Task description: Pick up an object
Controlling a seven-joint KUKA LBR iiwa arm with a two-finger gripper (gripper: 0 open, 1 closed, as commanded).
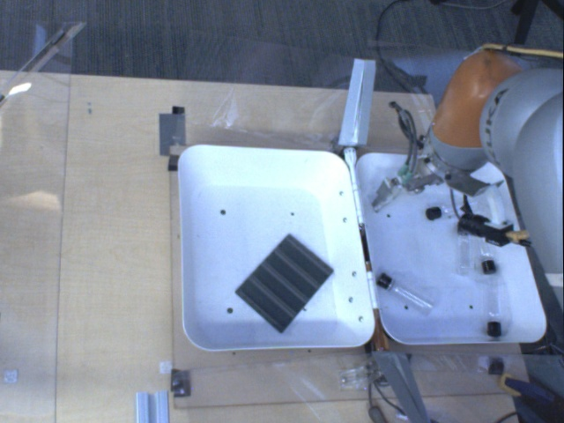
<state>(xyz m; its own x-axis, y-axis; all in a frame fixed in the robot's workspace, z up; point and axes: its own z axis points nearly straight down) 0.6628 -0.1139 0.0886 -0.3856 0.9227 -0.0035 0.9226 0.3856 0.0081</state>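
Dark ribbed panel (285,282) lies flat in left bin (198,236), well apart from tool (388,192); tool state unreadable. Looks light, stiff, thin: pinch across a free edge.

No text, label, brand, number or sign can be read anywhere on the bench or the bins.
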